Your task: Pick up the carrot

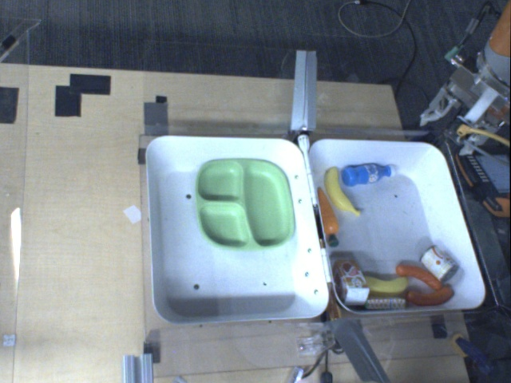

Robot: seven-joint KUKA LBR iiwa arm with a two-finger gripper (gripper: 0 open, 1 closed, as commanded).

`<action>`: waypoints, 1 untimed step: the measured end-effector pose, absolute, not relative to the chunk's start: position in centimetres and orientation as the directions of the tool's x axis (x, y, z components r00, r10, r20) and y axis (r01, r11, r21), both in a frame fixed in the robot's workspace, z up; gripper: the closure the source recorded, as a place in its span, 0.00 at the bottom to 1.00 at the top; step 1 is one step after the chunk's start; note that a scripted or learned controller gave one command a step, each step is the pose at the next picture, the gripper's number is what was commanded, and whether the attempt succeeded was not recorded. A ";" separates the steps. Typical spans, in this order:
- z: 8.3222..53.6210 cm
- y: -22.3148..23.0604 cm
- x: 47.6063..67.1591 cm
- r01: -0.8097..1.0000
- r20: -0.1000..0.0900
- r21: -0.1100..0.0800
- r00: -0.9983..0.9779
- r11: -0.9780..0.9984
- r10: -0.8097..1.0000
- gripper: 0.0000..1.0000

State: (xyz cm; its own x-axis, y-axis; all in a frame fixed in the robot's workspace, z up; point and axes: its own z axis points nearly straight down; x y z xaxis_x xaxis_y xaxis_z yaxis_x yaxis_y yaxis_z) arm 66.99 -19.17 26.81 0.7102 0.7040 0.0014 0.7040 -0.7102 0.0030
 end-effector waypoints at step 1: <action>26.8 -17.6 66.4 0.402 0.002 0.001 0.916 -0.916 0.402 0.00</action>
